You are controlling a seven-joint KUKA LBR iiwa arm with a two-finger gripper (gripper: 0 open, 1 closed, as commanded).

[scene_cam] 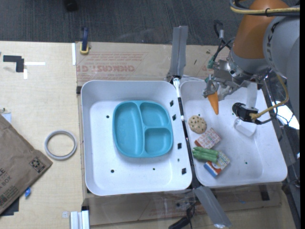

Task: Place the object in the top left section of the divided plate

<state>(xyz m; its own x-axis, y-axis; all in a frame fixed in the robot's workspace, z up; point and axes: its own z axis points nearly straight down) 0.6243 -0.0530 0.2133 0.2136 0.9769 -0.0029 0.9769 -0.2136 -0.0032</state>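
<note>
The pincer (214,92) is squeezing the orange carrot (214,102) and holding it above the right bin's (267,171) far edge, because it belongs in the blue plate (142,128).

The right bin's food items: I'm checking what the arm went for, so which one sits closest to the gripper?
The orange carrot, hanging point-down right at the gripper near the bin's top left. The cookie, the green beans and the packets lie lower down.
</note>
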